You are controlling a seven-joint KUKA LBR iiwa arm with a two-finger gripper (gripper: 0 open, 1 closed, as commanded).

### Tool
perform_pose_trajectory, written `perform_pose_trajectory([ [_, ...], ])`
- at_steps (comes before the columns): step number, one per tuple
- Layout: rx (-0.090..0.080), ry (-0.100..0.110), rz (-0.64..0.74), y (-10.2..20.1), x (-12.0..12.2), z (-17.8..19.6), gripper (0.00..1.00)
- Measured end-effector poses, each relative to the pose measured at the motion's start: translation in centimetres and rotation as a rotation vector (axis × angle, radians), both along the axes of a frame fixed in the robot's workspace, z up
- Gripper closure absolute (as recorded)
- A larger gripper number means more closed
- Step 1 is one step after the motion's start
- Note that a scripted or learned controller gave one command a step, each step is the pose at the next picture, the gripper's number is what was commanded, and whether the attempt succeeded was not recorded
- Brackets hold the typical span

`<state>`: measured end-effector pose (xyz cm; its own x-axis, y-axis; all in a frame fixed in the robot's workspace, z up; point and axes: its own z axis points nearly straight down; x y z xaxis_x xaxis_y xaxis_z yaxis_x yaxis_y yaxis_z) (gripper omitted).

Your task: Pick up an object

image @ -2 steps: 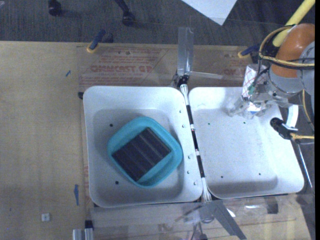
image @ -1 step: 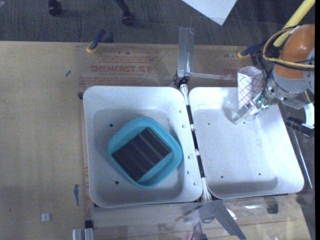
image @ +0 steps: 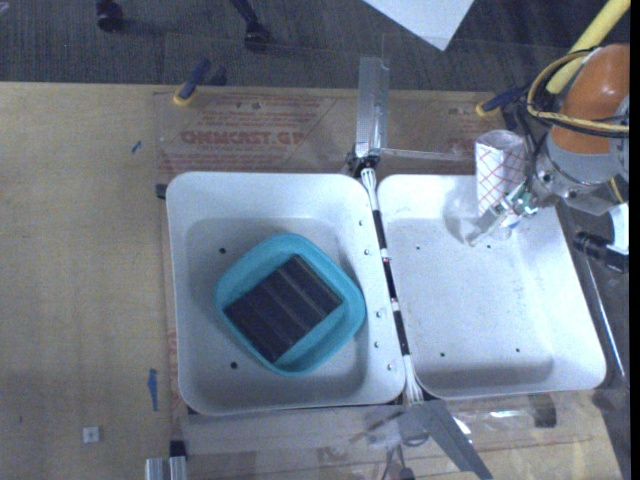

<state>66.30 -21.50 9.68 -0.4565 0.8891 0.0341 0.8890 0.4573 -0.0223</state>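
A white carton with a red grid pattern point(image: 497, 173) stands tilted at the far edge of the right bin point(image: 500, 338), touching the tip of my gripper point(image: 500, 213). The gripper reaches in from the right at the bin's upper right corner, with the orange band point(image: 597, 88) above it. I cannot make out whether the carton is gripped or only beside the tip. A teal square container with a dark ridged insert point(image: 288, 303) lies turned at an angle in the middle of the left bin point(image: 200, 218).
A metal divider post point(image: 371, 108) rises behind the seam between the bins. Cables point(image: 560, 78) loop around the arm at the right. A clamp point(image: 193, 80) sits on the bench's far edge. Bare wooden bench surface lies left of the bins.
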Motion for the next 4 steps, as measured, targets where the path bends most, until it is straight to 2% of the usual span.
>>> perform_pose_trajectory([
  [1, -0.025, -0.037, -0.198, 7.2, 0.5, 9.1, 1.0],
  [2, -0.023, -0.038, -0.107, 9.8, -2.0, 25.3, 1.0],
  [3, -0.017, -0.039, 0.219, 11.5, -6.1, 18.3, 1.0],
  [4, -0.019, -0.04, 0.127, 16.7, -1.4, 14.1, 1.0],
])
